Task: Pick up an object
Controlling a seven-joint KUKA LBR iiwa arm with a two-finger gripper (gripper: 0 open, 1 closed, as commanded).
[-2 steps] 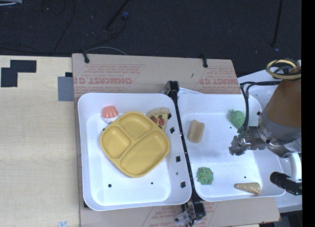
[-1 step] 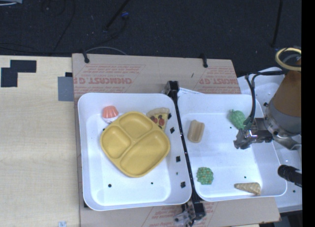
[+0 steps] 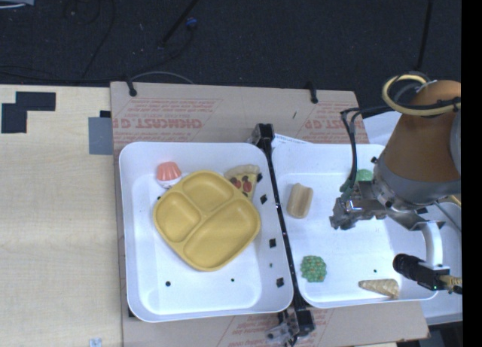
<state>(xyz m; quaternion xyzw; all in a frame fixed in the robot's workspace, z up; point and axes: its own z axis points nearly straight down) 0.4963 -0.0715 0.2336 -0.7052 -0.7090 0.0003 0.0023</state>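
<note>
Bread (image 3: 300, 201), one pale oblong piece, lies in the right bin (image 3: 331, 296) with its long axis running nearly up and down the view, just left of the gripper (image 3: 343, 216), apart from it. Whether that gripper is clenched or released I cannot tell. Right bin also holds one green ball (image 3: 314, 268) and one cone (image 3: 379, 287); left bin (image 3: 143, 278) holds one yellow plate (image 3: 207, 220), one cupcake (image 3: 169, 173) and one pizza slice (image 3: 244, 178).

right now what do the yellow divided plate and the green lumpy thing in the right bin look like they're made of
Yellow divided plate: likely moulded plastic, smooth with a dull sheen; one even colour, rounded ridges between its three compartments.
Green broccoli-like toy: probably plastic or rubber play food; bumpy surface, matte, uniform green. Too small to tell hard from soft.
</note>
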